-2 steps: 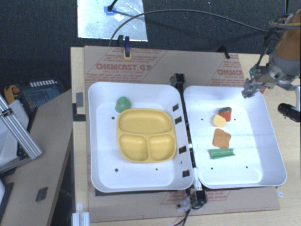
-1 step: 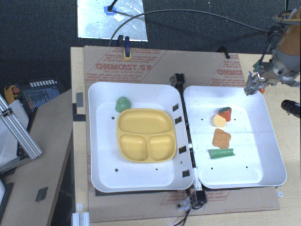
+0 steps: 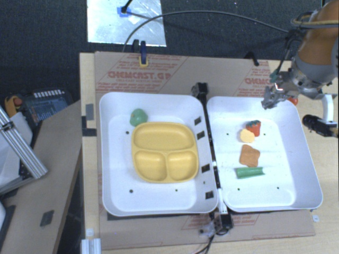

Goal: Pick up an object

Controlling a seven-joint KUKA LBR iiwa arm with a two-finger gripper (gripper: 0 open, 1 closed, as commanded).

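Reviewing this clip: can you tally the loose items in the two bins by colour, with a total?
Green: 2, the green blob beside the yellow tray in the left bin, and the green stick in the right bin.
Yellow: 2, that tray and the yellow piece.
Red-orange: 1, the red piece.
Brown: 1, the brown slab.
Total: 6

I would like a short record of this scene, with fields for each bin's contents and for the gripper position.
left bin: yellow divided tray, green round object touching the tray's far left corner
right bin: red object, yellow piece, brown piece, green stick
gripper: above the right bin's far edge, holding nothing visible
arm: enters from the right
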